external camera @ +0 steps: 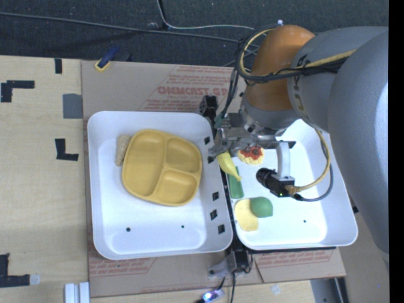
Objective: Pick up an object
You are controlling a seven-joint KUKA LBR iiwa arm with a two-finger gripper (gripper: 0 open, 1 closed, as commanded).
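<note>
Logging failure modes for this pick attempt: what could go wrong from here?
1. The tool sits over a tight cluster by the right bin's left wall: a yellow piece, green stick and red-and-yellow item. It may nudge several things and grasp none.
2. A thing so near that wall could be pinned against it.
3. The wrist cable hangs low and could snag.

Bulky grey arm (353, 93), rounded orange band (278, 65) above the wrist, yellow-and-black cables looping alongside, small black module (275, 182)
</note>
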